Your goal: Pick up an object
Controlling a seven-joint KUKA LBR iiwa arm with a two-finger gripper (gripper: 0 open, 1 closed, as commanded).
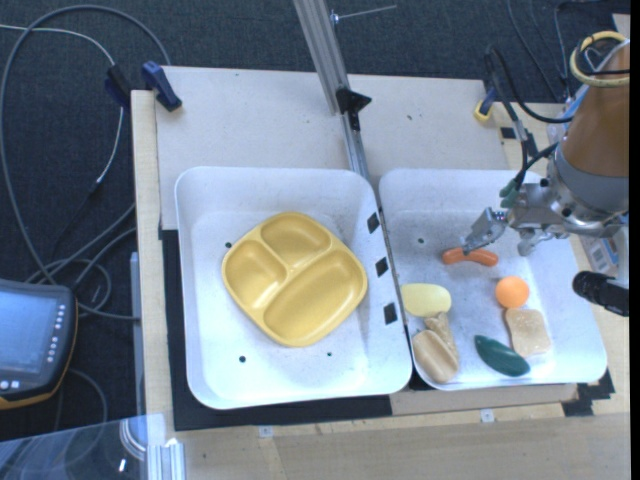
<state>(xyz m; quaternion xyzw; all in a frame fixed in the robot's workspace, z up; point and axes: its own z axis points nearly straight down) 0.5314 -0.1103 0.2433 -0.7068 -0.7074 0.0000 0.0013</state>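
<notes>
A pale tabletop (260, 118) stands on dark carpeted floor (60, 118), black cables (60, 28) looping at left beside a small monitor (30, 338).

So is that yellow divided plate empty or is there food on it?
Empty: the yellow divided plate shows three bare compartments, alone in the left bin.

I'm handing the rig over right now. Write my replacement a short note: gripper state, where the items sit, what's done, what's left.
Gripper: low in the right bin, just above the orange carrot-like piece; nothing seen between its fingers.
Right bin also holds an orange ball, yellow piece, two tan bread-like pieces and a dark green piece.
Left bin: yellow divided plate.
Done: arm is positioned over the right bin.
Left: grasp and lift an object.
</notes>
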